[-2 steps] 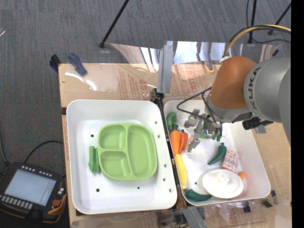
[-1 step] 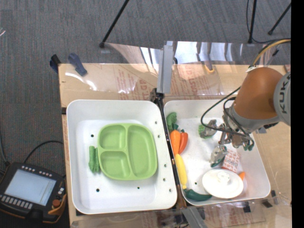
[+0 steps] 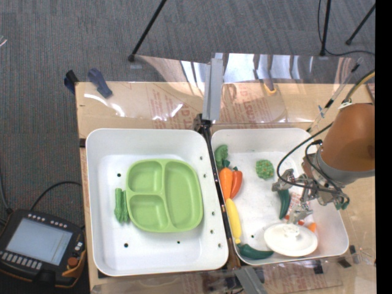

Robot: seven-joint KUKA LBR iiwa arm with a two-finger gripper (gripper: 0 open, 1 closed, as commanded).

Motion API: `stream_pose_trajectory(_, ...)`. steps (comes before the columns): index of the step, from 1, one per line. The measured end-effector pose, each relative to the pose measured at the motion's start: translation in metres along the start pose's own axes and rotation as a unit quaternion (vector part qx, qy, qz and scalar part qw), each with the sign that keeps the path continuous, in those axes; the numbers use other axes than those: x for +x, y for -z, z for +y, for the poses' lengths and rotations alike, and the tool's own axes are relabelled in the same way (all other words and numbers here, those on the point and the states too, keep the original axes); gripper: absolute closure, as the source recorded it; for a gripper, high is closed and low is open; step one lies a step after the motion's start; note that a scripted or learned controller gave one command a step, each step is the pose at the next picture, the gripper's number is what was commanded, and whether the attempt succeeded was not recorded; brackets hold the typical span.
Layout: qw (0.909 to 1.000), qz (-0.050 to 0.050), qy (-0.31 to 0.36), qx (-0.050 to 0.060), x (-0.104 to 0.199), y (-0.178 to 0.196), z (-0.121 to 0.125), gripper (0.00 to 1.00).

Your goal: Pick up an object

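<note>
My gripper (image 3: 299, 212) hangs low over the right part of the right bin (image 3: 275, 137), below the arm's orange band (image 3: 350, 138). A dark green pepper (image 3: 283, 204) lies just left of it. A white round plate (image 3: 290, 239) sits right below it, at the bin's front. A small orange piece (image 3: 313, 227) shows beside the gripper's lower right. Farther left lie a green leafy piece (image 3: 264, 168), an orange pepper (image 3: 229, 181), a yellow corn cob (image 3: 234, 220) and a green chili (image 3: 255, 252).
The left bin (image 3: 98, 158) holds a light green divided plate (image 3: 164, 195) and a green bean pod (image 3: 120, 205) to its left. Another green vegetable (image 3: 220, 155) lies at the right bin's left wall. A pendant (image 3: 41, 244) sits off the bench at lower left.
</note>
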State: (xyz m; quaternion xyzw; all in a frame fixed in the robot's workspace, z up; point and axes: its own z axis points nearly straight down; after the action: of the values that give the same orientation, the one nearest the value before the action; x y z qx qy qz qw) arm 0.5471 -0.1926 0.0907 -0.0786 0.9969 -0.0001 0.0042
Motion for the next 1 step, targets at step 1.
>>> stream_pose_trajectory(1, 0.9984, -0.003, -0.056, -0.001, 0.0378, 0.0010, -0.0077, 0.00)
